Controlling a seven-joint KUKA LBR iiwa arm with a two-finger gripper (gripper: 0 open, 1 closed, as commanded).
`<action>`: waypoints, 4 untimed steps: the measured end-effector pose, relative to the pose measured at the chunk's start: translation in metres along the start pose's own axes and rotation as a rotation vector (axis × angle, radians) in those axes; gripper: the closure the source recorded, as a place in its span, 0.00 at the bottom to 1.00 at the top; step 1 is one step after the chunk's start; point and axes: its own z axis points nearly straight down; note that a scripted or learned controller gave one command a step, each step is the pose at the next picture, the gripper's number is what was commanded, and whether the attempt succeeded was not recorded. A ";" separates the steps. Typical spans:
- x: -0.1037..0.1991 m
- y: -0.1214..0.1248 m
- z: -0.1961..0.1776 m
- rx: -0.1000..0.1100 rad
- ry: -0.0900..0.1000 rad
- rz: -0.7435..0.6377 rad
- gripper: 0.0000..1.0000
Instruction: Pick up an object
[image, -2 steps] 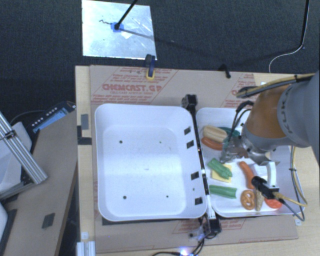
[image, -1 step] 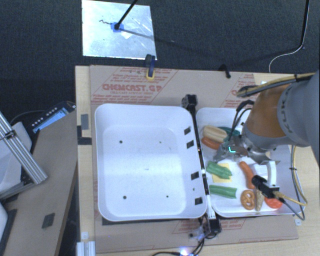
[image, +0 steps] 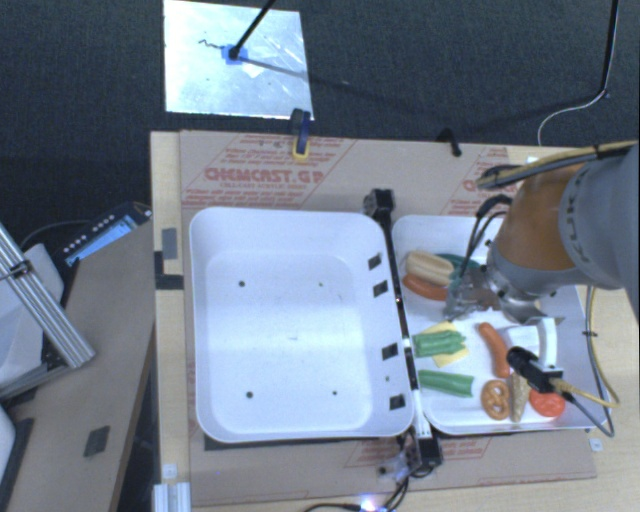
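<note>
The tan hot-dog bun toy (image: 428, 266) in the right white bin (image: 415, 232) looks light and rigid; I'd pinch across its middle. I cannot tell the gripper (image: 462, 300) state.

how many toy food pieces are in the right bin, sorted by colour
Counting what shows in the right bin, beside the gripper:
green: 2, the upper green piece and the lower green piece
orange or red: 4, sausage, carrot-like stick, pretzel, red piece
tan: 1, bun
yellow: 1, slice under the upper green piece
total: 8; the arm may hide more
</note>
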 end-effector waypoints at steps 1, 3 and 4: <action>0.011 -0.077 0.011 0.005 0.001 0.002 1.00; 0.010 -0.046 -0.018 0.002 0.000 -0.001 0.00; 0.014 0.003 0.012 0.000 -0.001 -0.004 0.00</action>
